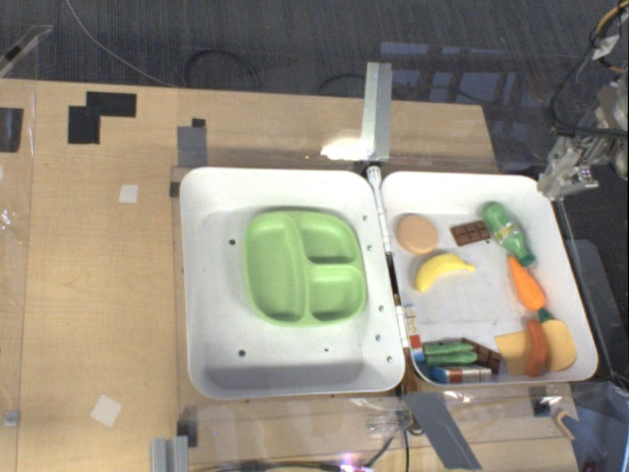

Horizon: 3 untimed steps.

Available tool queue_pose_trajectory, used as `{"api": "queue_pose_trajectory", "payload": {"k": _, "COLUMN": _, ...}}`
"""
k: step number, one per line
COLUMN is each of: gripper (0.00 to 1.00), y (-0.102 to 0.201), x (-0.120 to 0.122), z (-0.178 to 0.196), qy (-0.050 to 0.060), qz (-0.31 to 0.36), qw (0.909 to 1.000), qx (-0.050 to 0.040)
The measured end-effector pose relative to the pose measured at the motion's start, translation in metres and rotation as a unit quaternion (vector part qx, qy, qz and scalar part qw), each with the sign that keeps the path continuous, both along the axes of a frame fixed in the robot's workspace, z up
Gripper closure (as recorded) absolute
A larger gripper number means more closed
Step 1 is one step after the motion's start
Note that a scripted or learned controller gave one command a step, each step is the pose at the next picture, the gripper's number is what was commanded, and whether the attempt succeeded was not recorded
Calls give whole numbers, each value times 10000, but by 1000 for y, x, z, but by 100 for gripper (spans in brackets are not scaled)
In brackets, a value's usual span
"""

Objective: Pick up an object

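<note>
The right white bin (pixel 565 229) holds the loose objects. A round tan bun (pixel 417 232) lies at its left, with a yellow banana (pixel 440 270) just below it. A brown chocolate bar (pixel 471 232) and a green bottle (pixel 507 231) lie toward the back. An orange carrot (pixel 528 283) lies along the right wall. A sausage on a yellow block (pixel 537 347) sits in the front right corner. My gripper (pixel 567 168) hangs outside the bin's back right corner, apart from every object.
The left white bin (pixel 211 293) holds a green divided plate (pixel 304 265). Several markers (pixel 454 355) lie along the right bin's front wall. A metal post (pixel 376 111) stands behind the divider between the bins. Cables hang near the arm at the upper right.
</note>
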State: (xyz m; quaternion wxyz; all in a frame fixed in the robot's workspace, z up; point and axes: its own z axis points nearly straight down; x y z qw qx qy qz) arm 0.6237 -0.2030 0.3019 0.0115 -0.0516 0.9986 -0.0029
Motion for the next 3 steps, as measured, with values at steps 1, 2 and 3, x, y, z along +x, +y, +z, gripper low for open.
{"api": "queue_pose_trajectory", "payload": {"k": 1, "gripper": 100, "y": 1, "x": 2, "z": 14, "qy": -59, "qz": 10, "qw": 10000, "qx": -11}}
{"api": "queue_pose_trajectory", "payload": {"k": 2, "gripper": 100, "y": 1, "x": 5, "z": 28, "qy": -119, "qz": 18, "qw": 9999, "qx": -22}}
{"api": "queue_pose_trajectory", "payload": {"k": 3, "gripper": 100, "y": 2, "x": 7, "z": 42, "qy": -180, "qz": 25, "qw": 9998, "qx": -33}}
